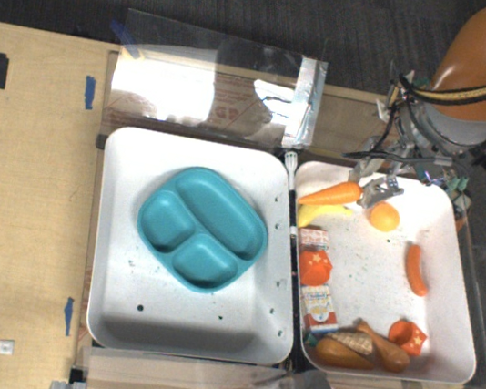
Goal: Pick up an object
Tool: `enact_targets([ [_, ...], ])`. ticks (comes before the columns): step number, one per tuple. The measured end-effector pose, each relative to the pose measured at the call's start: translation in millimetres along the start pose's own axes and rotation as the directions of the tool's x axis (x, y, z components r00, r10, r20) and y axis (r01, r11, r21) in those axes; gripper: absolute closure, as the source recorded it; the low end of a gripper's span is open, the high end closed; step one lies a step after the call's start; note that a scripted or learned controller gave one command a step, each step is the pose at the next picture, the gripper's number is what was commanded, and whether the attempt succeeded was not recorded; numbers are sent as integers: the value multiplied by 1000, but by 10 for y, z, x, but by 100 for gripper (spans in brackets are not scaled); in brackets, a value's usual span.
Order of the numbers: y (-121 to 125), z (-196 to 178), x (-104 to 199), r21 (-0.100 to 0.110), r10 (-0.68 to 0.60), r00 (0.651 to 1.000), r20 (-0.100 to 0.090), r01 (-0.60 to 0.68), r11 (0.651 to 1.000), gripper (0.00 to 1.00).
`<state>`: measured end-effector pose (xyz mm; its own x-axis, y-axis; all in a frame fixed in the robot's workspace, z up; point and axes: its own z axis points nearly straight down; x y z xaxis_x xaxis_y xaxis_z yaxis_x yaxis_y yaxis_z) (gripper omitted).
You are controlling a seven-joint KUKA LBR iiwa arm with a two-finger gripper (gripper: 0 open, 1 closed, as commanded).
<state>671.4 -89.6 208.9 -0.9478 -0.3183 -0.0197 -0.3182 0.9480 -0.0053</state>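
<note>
In the right bin (461, 299), the near edge at about six o'clock holds a brown bread-like piece (363, 348) lying flat, with a small red-orange item (408, 336) just beside it toward four o'clock. Along the nine o'clock wall lies a printed packet (317, 303) with a red tomato-like toy (314, 266) touching its upper end. A sausage-shaped orange piece (416, 268) rests toward three o'clock, apart from the others.

Farther back, near twelve o'clock, sit a small orange ball (385, 217), a carrot (331, 194) and a yellow piece (317, 213) under it. The gripper (380, 190) hangs just over the ball and the carrot's thick end; whether its jaws are parted or closed cannot be told, and nothing is seen between them.

These look like light, hard plastic play foods, likely smooth and slippery. The ball would probably roll; the carrot seems better taken across its thick middle.

The left bin (108, 286) carries a teal divided plate (201, 227).
</note>
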Motion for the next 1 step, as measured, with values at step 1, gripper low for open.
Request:
enact_targets([
  [1,575,-258,-176,-3,46,999,-6,-46,999,100],
])
